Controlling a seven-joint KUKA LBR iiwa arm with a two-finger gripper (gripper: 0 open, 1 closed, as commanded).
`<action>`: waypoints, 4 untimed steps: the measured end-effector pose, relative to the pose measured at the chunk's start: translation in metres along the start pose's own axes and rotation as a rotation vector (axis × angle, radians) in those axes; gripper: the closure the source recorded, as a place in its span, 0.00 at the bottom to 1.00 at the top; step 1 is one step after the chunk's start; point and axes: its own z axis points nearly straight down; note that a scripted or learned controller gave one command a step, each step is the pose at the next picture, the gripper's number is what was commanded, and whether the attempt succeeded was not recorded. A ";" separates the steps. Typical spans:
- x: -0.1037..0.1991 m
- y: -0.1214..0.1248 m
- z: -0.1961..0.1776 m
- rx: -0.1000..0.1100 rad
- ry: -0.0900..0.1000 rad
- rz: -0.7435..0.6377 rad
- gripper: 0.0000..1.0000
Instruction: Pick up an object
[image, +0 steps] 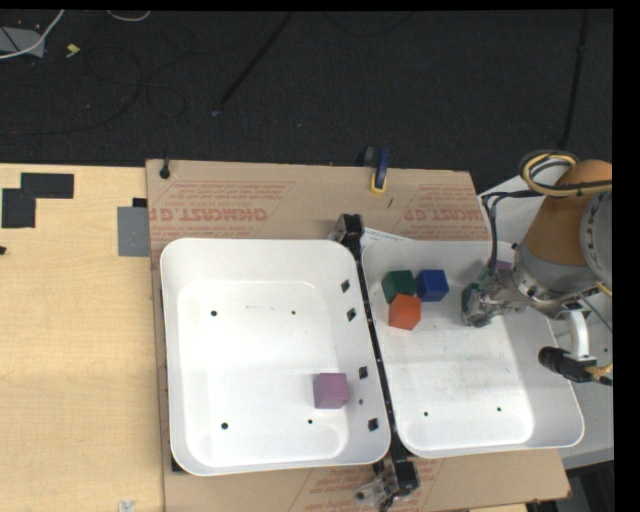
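Three small blocks sit close together in the far left part of the right bin: a green one, a blue one and an orange one just in front of them. A purple block lies alone near the front right of the left bin. My gripper hangs low over the right bin's far right side, a short way right of the blue block, with the grey and orange arm behind it. Nothing shows between its fingers.
A black divider strip with clips runs between the two bins. Both bins rest on a cardboard sheet on the wooden bench. A blue and yellow clamp grips the cardboard's far edge. Cables loop over the arm at the right.
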 end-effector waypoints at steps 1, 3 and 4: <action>0.003 -0.091 -0.001 0.000 0.000 0.005 1.00; 0.000 -0.053 0.003 -0.002 -0.002 -0.001 1.00; 0.053 -0.109 -0.001 -0.002 0.000 0.003 1.00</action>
